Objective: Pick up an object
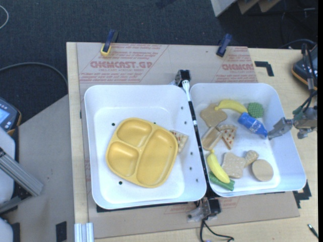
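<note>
Likely the blue bottle [252, 124], mid-right of frame, is light, stiff, slick: grip its middle; hand [279, 128] state unclear.

On the protective paper of the bench sheet [123, 62] we read red print, "CHEMCAST GP", repeated partly at upper right [237, 67]. The smaller line beneath it is illegible.

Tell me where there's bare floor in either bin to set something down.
Left bin: bare strips surround the yellow divided plate, widest along the far wall. Right bin: bare along the right wall, near the gripper. Crowded from banana to round cracker.
</note>
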Robot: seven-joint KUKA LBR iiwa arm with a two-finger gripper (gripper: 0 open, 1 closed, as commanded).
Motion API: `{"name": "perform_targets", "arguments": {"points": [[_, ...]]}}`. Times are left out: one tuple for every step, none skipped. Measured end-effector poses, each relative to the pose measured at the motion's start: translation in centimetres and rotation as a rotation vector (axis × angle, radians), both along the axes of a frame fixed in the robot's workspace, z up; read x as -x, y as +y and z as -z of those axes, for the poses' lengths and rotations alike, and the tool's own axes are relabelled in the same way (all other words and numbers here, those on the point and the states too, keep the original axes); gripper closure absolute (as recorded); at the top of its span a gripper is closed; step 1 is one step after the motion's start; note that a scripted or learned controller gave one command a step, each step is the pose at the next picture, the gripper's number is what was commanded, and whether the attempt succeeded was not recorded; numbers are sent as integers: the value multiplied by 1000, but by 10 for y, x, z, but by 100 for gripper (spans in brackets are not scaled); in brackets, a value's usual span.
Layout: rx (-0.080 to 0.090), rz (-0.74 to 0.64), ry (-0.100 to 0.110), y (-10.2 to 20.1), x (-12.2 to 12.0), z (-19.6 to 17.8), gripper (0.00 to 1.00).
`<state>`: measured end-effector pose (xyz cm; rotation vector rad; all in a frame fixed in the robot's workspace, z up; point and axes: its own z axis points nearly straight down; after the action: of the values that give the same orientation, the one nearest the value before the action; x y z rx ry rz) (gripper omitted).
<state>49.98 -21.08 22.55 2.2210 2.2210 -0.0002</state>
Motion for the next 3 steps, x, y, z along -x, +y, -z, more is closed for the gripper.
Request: {"name": "perform_targets", "arguments": {"points": [[-4,1,5,-2,3,62,0],[-4,1,7,-10,5,110,0],[-13,-4,-5,-7,-1,133,0]]}}
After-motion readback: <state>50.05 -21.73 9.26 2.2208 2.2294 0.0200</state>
